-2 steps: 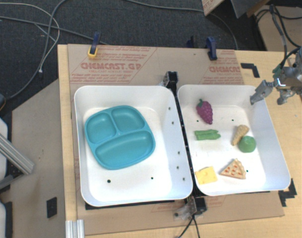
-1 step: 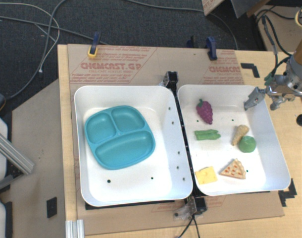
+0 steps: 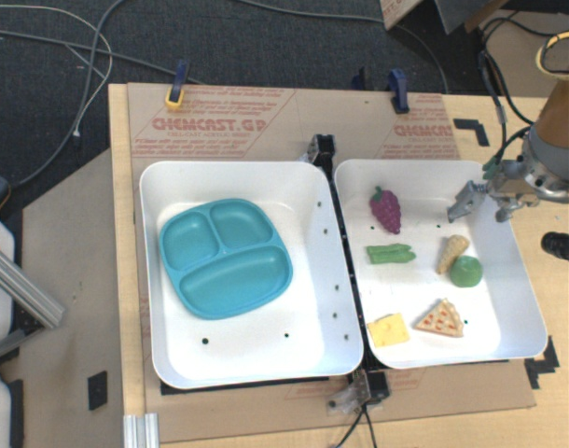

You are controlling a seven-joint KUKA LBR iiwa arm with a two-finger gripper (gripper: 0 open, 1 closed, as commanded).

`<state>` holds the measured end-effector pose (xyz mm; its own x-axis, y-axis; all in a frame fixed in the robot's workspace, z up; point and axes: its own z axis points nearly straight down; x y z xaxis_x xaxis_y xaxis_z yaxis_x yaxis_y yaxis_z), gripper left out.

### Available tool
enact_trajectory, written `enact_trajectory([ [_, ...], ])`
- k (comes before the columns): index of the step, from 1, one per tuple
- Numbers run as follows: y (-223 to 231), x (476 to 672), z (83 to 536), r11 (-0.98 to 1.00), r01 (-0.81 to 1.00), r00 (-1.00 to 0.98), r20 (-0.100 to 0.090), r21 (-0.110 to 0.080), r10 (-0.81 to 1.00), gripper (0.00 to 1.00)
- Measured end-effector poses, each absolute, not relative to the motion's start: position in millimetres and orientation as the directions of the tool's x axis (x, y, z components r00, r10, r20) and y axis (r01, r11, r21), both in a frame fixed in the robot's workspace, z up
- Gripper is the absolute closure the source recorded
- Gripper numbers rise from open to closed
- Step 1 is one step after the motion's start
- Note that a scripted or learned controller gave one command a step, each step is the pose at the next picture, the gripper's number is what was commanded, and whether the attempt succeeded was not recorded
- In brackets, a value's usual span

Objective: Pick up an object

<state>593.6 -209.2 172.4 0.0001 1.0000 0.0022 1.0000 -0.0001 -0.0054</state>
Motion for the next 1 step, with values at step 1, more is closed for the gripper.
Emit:
enact_trajectory([
  [1,-205.6,591.3,109.1,0.0,1.0,0.0,0.003,-0.007,1.0,0.0],
])
